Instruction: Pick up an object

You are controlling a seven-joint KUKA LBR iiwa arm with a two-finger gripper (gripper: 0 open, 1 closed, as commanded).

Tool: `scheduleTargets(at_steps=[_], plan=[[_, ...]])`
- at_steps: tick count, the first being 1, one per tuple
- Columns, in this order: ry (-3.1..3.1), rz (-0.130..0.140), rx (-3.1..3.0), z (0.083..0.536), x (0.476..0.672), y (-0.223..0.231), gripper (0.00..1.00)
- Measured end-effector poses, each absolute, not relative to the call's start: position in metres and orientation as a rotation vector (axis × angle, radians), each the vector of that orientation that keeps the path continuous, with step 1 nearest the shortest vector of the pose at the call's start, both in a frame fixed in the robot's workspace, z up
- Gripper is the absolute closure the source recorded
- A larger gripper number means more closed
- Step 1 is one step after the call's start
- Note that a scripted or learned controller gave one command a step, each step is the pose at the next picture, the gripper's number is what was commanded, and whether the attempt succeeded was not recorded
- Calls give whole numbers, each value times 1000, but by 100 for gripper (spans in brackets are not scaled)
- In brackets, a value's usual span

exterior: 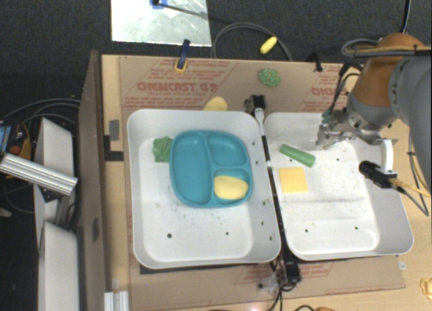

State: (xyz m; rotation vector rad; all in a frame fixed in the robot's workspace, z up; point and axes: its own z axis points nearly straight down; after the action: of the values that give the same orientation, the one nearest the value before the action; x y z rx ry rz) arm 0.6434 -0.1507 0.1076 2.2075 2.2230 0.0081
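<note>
Green cylindrical plastic piece (298, 155): right white bin (351, 235), near its left wall toward the far edge; long axis slanting from far-left to near-right; flat yellow square block (293, 180) just beside its near side; two-finger gripper (329, 135) above far edge, opening indeterminate; left white bin (202, 235) carries teal divided tray (196, 168).

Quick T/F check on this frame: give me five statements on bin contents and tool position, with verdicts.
1. The blue tray sits in the left bin. True.
2. A yellow piece lies in one of the tray's compartments. True.
3. The green stick is in the left bin. False: it lies in the right bin, above the yellow square.
4. The tool is over the left bin. False: it is at the right bin's upper edge.
5. The tool holds the yellow square. False: the square lies apart from it.
</note>
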Motion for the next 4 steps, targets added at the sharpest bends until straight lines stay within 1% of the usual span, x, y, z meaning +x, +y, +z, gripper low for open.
scheduleTargets(at_steps=[1,2,3,4], plan=[[2224,11,2203,119,644,-151,100],[2224,10,2202,118,644,-151,0],[2234,-1,2216,82,614,-93,0],[2218,3,2218,95,629,-138,0]])
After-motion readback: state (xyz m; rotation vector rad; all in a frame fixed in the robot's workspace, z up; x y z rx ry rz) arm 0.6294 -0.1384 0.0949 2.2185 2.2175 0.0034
